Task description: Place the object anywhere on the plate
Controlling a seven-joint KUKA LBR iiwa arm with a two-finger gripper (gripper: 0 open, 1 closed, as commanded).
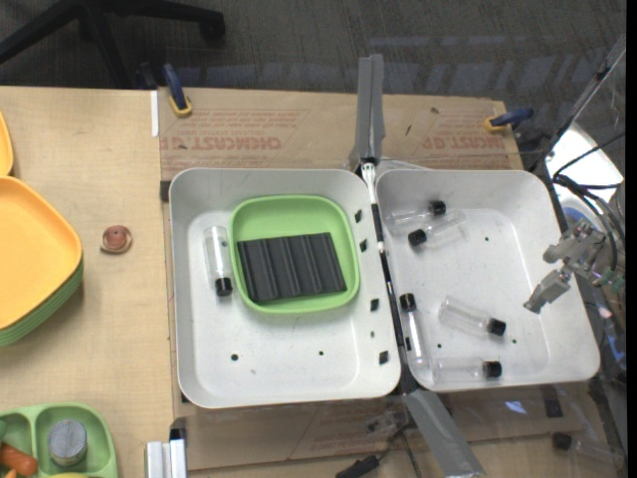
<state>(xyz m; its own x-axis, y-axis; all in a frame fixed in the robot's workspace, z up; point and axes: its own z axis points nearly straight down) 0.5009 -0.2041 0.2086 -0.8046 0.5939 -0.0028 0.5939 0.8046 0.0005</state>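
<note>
While one vial (216,258) flanks the green plate (295,214), five vials (471,319) opposite.

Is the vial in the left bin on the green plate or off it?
Off. The vial lies flat on the bin floor, beside the green plate's left edge.

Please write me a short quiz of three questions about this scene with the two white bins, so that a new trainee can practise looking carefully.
1. True or false: a clear tube lies on the green plate.
2. Which bin holds the green plate? A) the left bin B) the right bin
3. Fill in: the gripper is over the ______ edge of the right bin.

Key
1. False; the tube lies on the bin floor just left of the plate, which bears a dark ribbed block.
2. A.
3. Right.
</note>
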